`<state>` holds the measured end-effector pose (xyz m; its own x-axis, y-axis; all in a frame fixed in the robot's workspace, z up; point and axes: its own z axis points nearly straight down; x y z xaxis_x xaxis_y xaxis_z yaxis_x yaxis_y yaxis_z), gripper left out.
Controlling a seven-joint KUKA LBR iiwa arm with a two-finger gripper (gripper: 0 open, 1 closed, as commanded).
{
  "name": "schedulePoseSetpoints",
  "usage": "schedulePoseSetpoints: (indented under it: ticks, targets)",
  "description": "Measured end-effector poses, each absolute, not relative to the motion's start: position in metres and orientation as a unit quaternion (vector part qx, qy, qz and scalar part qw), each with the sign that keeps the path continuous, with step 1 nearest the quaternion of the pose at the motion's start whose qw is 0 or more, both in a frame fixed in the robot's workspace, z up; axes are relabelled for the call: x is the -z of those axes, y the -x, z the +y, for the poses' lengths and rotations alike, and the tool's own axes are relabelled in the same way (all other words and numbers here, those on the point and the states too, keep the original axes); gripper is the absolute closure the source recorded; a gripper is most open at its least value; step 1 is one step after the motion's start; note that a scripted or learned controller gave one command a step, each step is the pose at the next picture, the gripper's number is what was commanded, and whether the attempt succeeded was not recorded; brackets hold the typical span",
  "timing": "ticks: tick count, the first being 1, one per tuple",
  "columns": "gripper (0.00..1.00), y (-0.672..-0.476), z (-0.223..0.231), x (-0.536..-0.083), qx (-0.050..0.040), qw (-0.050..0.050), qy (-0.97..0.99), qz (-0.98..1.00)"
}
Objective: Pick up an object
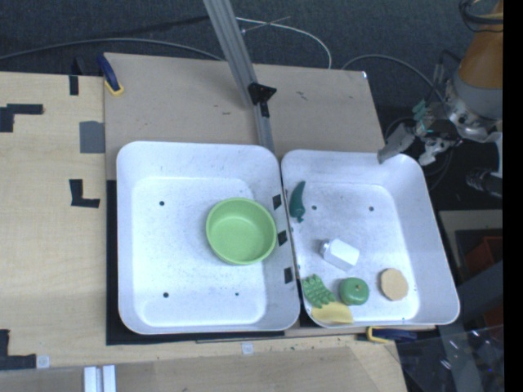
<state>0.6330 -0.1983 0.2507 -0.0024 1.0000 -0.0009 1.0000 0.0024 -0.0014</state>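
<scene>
two white bins side by side on the surface (188, 104). left bin (147, 219): one green bowl (240, 231), upright, near the centre. right bin (409, 211): dark green piece (297, 200) by the left wall; white block (340, 253) mid-bin; green leafy item (315, 289), round green object (354, 291), tan disc (394, 283) and yellow item (333, 314) along the near edge. claw (398, 145) at the right bin's far right corner, above the rim, grasping nothing; whether it is released or clenched cannot be told.
</scene>
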Motion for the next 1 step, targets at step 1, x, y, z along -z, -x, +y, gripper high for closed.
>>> schedulePoseSetpoints:
  ticks: [1]
  targets:
    - [0.0,-0.633,-0.1984,-0.2508,-0.001,0.0,0.706,-0.708]
